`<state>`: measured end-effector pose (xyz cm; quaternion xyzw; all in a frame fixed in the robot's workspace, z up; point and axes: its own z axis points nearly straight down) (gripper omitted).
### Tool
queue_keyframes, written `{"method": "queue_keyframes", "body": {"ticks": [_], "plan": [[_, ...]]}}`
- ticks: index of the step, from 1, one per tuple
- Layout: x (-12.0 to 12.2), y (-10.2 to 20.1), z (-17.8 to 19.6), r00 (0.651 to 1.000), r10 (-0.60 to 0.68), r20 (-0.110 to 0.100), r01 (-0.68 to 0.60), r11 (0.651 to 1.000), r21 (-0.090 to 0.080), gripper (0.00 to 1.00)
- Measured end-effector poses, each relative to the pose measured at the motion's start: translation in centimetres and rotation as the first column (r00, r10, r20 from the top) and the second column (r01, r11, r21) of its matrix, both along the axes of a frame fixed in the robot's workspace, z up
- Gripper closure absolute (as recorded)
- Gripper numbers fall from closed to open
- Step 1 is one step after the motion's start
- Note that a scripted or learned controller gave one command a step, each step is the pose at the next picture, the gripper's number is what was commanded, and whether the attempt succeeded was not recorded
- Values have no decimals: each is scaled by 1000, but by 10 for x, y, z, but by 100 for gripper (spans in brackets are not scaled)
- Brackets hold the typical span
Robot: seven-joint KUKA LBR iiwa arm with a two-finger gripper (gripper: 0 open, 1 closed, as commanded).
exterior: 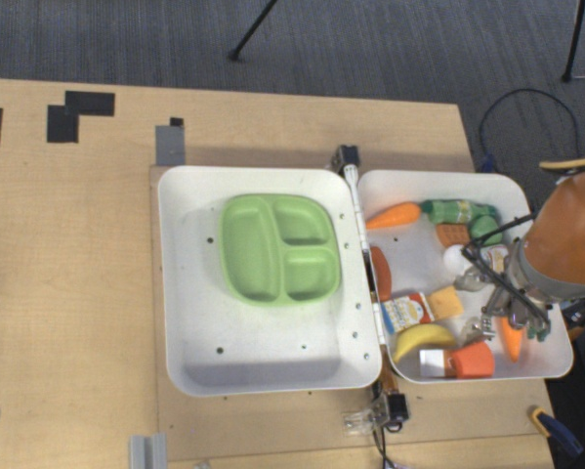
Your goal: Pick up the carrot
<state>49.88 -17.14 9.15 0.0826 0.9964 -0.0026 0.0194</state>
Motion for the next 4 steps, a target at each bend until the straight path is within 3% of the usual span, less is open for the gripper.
{"method": "queue_keyframes", "body": {"ticks": [1,2,3,4], "plan": [[4,22,1,870,492,9,-492,870,-24,0],[12,-6,-2,608,793,-17,-794,608,-17,0],[28,-11,119,616,787,-34,-787,616,5,0],[8,-4,23,252,967,-43,-968,252,1,0]]}}
